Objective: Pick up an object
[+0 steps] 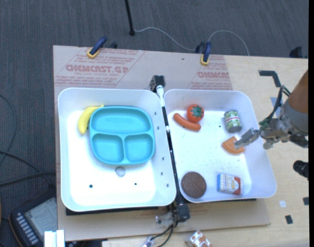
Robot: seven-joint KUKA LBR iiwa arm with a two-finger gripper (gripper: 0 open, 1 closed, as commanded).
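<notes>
Blue tray, yellow banana, red tomato.

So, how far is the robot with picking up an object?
Done: the gripper has reached the right bin, beside the orange slice. In hand: nothing visibly lifted; its grip is unclear. Left: grasp and raise one item, such as that slice or the can.

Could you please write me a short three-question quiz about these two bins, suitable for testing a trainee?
1. True or false: the banana lies inside a compartment of the blue tray.
2. Which item is nearest the pincer? A) tomato B) orange slice C) brown cookie
3. Fill in: the can sits in the ____ bin.

Key: 1. False; it lies on the left bin floor beside the tray. 2. B. 3. Right.
</notes>
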